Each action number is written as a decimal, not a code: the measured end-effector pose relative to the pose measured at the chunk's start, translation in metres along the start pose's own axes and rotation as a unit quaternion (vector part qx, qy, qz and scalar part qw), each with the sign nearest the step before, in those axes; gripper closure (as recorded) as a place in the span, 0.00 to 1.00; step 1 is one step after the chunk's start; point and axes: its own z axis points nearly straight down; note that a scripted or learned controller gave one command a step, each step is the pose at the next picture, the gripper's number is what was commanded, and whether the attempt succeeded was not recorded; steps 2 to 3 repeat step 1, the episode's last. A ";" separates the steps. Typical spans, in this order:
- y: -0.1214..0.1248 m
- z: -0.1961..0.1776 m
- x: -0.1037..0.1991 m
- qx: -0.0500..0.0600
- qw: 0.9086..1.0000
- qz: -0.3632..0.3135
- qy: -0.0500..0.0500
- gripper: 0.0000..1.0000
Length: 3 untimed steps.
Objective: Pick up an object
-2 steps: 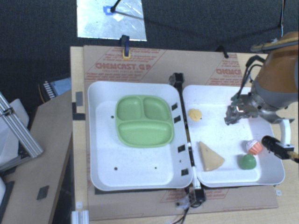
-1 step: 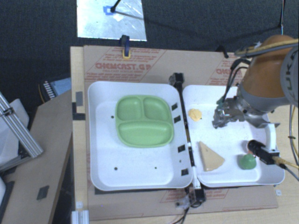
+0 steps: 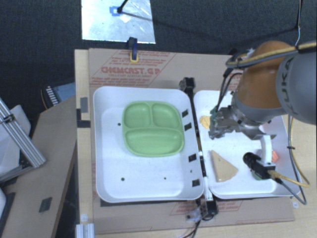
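Two shallow white bins sit side by side on the counter (image 3: pixel 81 73), which is covered by a cardboard sheet (image 3: pixel 148 63) with red lettering. The left bin (image 3: pixel 106 148) holds a pale green divided plate (image 3: pixel 152 129), lying flat a little toward 12 o'clock of the bin's middle, its three compartments bare. The grey arm (image 3: pixel 267 83) with its orange band reaches in from 3 o'clock over the right bin (image 3: pixel 237 188), and the claw (image 3: pixel 216 129) hangs low at about 9 o'clock of that bin, close to the wall shared with the left one. Whether the claw is released or clenched cannot be told from this slant (its tip is a dark, cluttered mass against the white floor), and nothing can be seen gripped in it. A small yellow piece (image 3: pixel 204 120) lies just beside the claw at its 10 o'clock; whether the two touch cannot be made out. A tan wedge (image 3: pixel 223 166) lies flat at about 6 o'clock of the right bin, apart from the claw, its point aimed toward 11 o'clock. A small orange piece (image 3: pixel 275 156) shows near the bin's 4 o'clock wall, partly hidden by the arm's hardware.
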 end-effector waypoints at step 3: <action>0.000 0.008 0.055 0.000 1.000 0.000 0.000 1.00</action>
